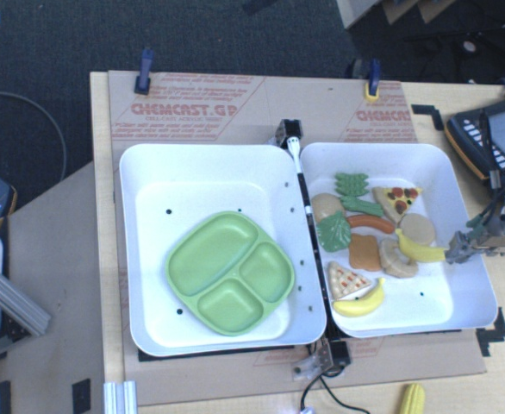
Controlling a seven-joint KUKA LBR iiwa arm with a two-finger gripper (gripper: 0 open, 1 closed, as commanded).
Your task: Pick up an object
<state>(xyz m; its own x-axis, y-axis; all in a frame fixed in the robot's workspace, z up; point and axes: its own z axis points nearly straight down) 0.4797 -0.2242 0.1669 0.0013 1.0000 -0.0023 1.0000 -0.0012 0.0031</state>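
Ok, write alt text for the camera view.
The gripper sits at the right bin's edge by a banana, among toy food. A green divided plate lies in the left bin.

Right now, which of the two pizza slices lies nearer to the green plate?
The lower pizza slice, beside the banana near the divider. The other slice lies higher, farther right from the green plate.

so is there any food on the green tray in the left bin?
No. The green tray lies in the left bin with all three compartments bare; the toy food is piled in the right bin.
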